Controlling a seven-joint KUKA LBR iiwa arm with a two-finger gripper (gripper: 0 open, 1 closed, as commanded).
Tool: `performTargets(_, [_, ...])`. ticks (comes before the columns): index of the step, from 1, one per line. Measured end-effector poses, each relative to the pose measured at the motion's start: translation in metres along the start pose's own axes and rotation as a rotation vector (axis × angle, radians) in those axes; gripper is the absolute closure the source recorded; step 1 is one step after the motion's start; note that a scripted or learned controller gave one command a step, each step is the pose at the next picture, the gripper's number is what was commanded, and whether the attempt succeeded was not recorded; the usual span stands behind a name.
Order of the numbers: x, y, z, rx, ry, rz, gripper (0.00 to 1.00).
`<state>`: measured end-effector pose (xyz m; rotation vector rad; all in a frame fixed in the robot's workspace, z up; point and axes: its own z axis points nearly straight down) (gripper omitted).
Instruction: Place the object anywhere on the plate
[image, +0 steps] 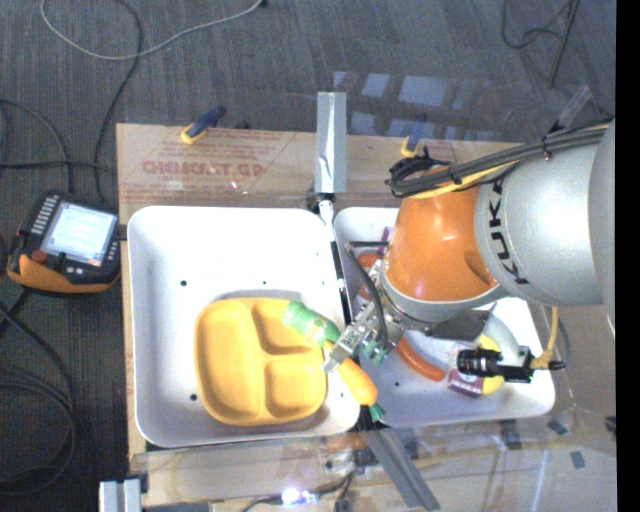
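Arm over the divide between two white bins, hand (352, 345) at the yellow plate's (250, 365) 3 o'clock edge.

A carrot (357, 381) lies just below the hand, at the plate's 4 o'clock corner; a green bottle (308, 323) rests on the plate's rim at 2 o'clock; whether the hand is apart or together I cannot tell; the arm's orange band (440, 250) hides much of the right bin (530, 395), where a sausage (420, 362) and a purple item (468, 383) lie.

Left bin (170, 250) open around the yellow plate (258, 362), green object (308, 323) and orange carrot (357, 381) crowding the plate's right rim, arm (470, 250) covering most of right bin (530, 395)
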<state>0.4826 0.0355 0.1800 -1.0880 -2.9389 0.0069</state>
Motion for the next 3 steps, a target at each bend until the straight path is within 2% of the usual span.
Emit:
performTargets(1, [0.0,0.0,0.0,-0.001,0.001,0.118,1.0])
performTargets(2, [0.05,0.063,-0.011,0.001,0.0,0.087,1.0])
performTargets(3, [0.05,0.063,-0.011,0.001,-0.001,0.087,0.0])
